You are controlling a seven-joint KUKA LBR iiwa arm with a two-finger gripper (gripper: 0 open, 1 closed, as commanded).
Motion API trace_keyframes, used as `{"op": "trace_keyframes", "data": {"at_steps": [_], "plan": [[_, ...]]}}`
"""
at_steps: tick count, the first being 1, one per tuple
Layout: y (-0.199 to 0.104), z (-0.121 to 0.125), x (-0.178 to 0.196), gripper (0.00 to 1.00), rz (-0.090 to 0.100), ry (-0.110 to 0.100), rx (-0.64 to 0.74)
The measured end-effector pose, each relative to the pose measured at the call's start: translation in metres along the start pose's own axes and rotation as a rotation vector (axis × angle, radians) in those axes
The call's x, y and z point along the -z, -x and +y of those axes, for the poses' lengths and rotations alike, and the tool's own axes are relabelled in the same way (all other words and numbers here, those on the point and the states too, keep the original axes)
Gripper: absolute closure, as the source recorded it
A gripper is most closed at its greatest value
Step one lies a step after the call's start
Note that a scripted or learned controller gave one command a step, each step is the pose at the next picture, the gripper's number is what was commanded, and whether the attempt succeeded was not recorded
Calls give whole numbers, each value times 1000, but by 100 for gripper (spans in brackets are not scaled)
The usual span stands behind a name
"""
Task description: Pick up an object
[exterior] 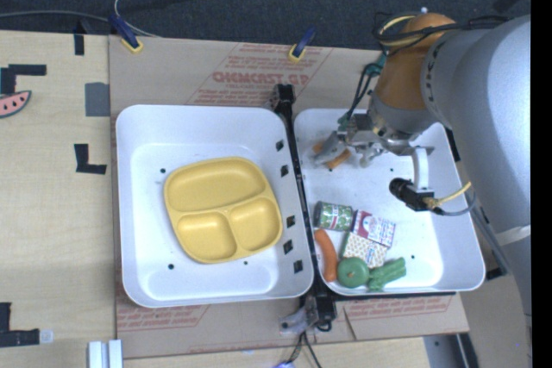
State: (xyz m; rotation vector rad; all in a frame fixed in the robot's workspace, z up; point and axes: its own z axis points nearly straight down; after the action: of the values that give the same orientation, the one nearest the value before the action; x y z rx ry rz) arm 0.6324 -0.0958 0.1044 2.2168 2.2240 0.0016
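Gripper (338, 151) low in right bin (448, 267), at small orange object (330, 158); finger opening unclear.

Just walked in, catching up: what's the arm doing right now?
The KUKA arm reaches in from the right, with its claw low in the far part of the right bin, at a small orange item. Whether it has a hold on it isn't clear. A can, carton, carrot and green toys lie nearer. The left bin holds a yellow divided tray.
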Motion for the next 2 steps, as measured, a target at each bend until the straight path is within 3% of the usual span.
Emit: {"op": "trace_keyframes", "data": {"at_steps": [1, 2], "plan": [[-1, 0, 9, 100, 1, -1, 1], [-1, 0, 9, 0, 1, -1, 1]]}}
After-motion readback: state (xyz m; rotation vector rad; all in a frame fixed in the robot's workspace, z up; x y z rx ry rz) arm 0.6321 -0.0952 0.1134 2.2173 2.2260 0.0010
